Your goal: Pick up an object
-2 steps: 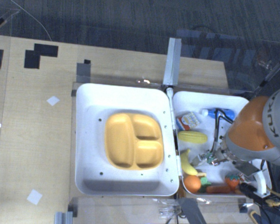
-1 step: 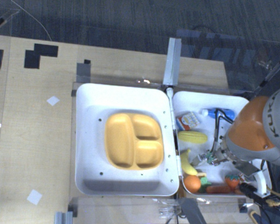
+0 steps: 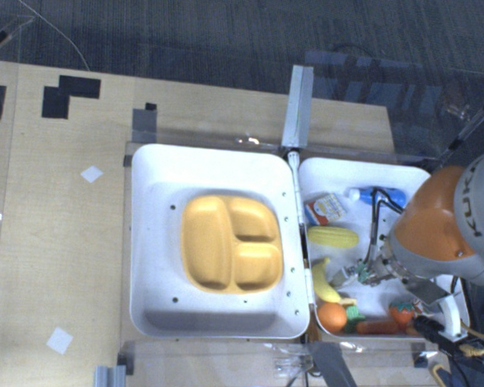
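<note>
Gripper (image 3: 366,272) is low in the right bin (image 3: 415,174), with corn (image 3: 332,237) at 11 o'clock and banana (image 3: 325,283) at 8 o'clock. Finger state cannot be told (wrist blocks the view).

Right bin (image 3: 464,313) contents: yellow corn cob (image 3: 332,237) lying flat, long axis left-right, mid-left of bin. Small red-and-white packet (image 3: 326,208) just beyond it, tilted. Blue-and-white tube or bottle (image 3: 378,195) at far side, lying flat, partly behind the arm. Yellow banana (image 3: 325,284) along the left wall, curving toward the near corner. Orange round fruit (image 3: 331,317) in near-left corner, touching the banana's end. Red elongated item (image 3: 374,326) along the near wall, flat. Orange-red piece with green top (image 3: 401,314) just right of it. Left bin (image 3: 146,224): yellow three-compartment tray (image 3: 231,243), centred, upright
</note>
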Available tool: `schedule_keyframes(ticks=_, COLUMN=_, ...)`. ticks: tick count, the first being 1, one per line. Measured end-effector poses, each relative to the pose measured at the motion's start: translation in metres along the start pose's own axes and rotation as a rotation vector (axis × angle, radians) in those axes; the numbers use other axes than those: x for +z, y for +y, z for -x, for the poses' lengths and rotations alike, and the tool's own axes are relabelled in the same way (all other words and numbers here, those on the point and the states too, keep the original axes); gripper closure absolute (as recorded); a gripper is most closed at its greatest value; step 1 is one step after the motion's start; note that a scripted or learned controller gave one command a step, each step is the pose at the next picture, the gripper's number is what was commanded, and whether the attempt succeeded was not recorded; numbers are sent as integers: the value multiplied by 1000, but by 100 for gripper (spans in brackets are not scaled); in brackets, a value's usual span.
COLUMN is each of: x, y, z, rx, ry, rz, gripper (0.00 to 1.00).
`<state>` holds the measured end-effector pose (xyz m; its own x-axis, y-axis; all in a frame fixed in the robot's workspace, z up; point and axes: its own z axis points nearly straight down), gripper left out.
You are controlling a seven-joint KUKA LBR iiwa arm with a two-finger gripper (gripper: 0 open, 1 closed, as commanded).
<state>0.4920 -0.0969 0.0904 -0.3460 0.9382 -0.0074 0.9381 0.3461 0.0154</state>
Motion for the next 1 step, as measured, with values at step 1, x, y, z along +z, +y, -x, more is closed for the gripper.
schedule_keyframes(ticks=1, x=0, y=0, z=0, rx=0, ry=0, rz=0, gripper=0)
